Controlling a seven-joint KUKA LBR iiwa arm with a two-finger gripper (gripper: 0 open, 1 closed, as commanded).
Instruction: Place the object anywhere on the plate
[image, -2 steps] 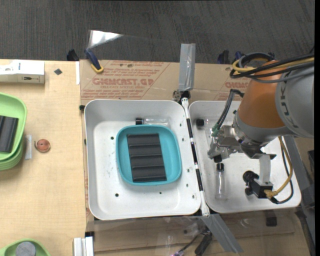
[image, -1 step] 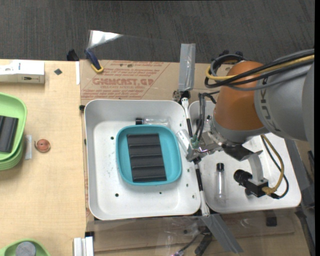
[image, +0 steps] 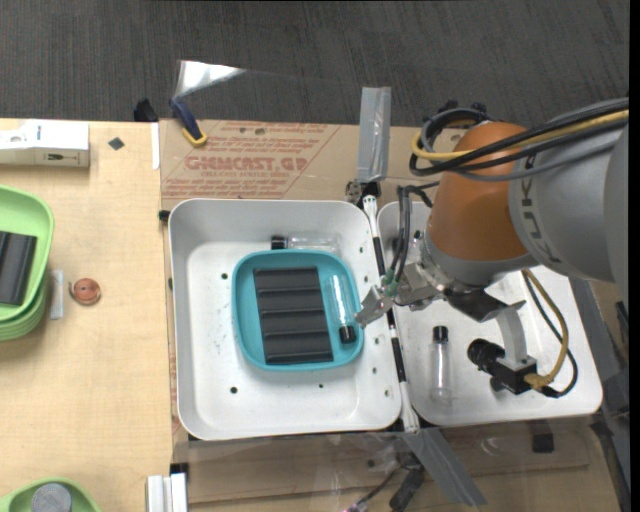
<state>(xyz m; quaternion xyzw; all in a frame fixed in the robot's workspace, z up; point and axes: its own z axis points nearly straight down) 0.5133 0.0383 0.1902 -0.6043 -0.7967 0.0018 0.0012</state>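
Looking down on two shallow white bins, glossy plastic, side by side. Left bin (image: 200, 380) carrying one teal plate (image: 250, 340), rounded square, with four dark ribbed bars across its middle. One clear tube (image: 342, 305) with a black cap lying on the plate at its three o'clock edge. A second clear tube (image: 439, 362) resting in the right bin (image: 580, 390), near six o'clock. Gripper (image: 375, 303) hanging over the seam between bins, just beside the plate's tube; spread or pinched, cannot tell.
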